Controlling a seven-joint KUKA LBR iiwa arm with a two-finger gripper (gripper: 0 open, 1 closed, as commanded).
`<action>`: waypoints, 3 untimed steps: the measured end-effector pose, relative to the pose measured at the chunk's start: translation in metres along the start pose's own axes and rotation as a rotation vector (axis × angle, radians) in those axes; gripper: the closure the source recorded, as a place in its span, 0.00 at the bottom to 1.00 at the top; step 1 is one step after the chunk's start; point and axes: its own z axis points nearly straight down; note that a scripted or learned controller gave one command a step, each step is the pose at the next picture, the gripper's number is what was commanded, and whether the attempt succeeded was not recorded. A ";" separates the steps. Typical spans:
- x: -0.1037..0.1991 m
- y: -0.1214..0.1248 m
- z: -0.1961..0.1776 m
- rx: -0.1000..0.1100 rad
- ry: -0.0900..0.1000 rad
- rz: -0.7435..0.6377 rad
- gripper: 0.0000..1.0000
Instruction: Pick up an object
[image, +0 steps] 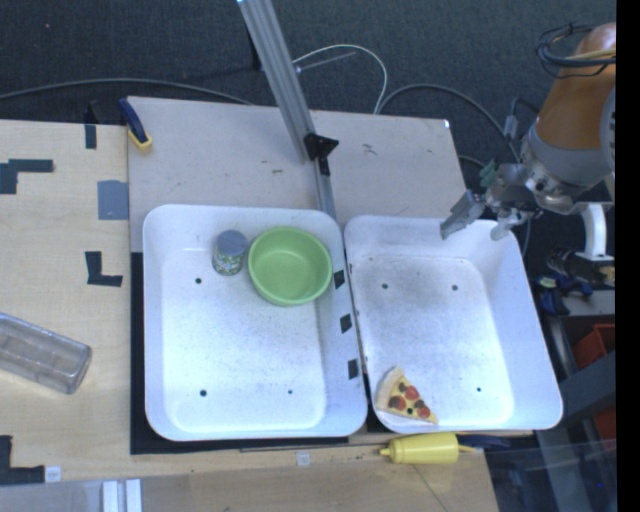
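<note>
Gripper position: above the far rim of the right bin, at about 1 o'clock from that bin's centre. The two grey fingers are spread apart and grasp nothing. The orange band of the arm sits above the wrist at the view's right.

Right bin: shallow, white, rounded corners, floor speckled with dark marks. Most of the floor is open. One flat, triangular pizza slice lies at 7 o'clock, close to the near-left corner and well apart from the gripper.

Left bin: same shape and finish. A round, smooth green bowl stands at 12 o'clock. A small can, apparently metal with a printed label, stands upright just beside the bowl at its 9 o'clock. The near half of this floor is open.

Outside the bins: a yellow bottle lies on its side against the right bin's near rim. A clear ribbed container lies on the wooden bench at 9 o'clock.
</note>
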 end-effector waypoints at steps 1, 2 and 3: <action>0.000 0.000 0.000 0.000 0.000 0.000 0.00; 0.007 0.007 0.051 0.005 0.000 0.000 0.00; -0.001 0.005 0.100 0.005 -0.001 0.001 0.00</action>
